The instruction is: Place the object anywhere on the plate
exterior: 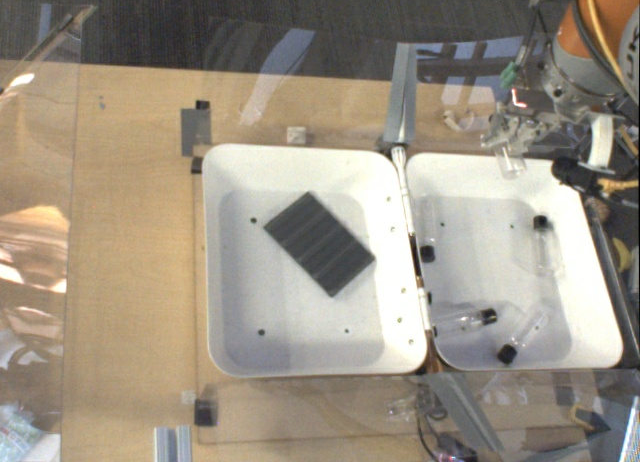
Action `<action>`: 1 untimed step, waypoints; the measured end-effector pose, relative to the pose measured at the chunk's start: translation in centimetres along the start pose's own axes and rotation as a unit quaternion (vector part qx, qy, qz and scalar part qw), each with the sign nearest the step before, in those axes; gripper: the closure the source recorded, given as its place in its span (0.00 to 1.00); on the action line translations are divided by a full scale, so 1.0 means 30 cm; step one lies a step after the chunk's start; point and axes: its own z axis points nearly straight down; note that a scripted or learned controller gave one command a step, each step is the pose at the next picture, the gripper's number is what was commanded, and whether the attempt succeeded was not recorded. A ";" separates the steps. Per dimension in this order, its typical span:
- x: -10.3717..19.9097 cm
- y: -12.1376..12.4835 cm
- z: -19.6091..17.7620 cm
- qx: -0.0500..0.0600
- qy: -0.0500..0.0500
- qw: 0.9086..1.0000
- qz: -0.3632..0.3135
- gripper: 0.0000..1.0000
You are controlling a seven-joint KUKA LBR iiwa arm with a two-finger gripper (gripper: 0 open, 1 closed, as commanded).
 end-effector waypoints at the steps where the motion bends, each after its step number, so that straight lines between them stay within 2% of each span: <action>1: -0.020 0.002 -0.144 0.000 0.000 1.000 -0.031 1.00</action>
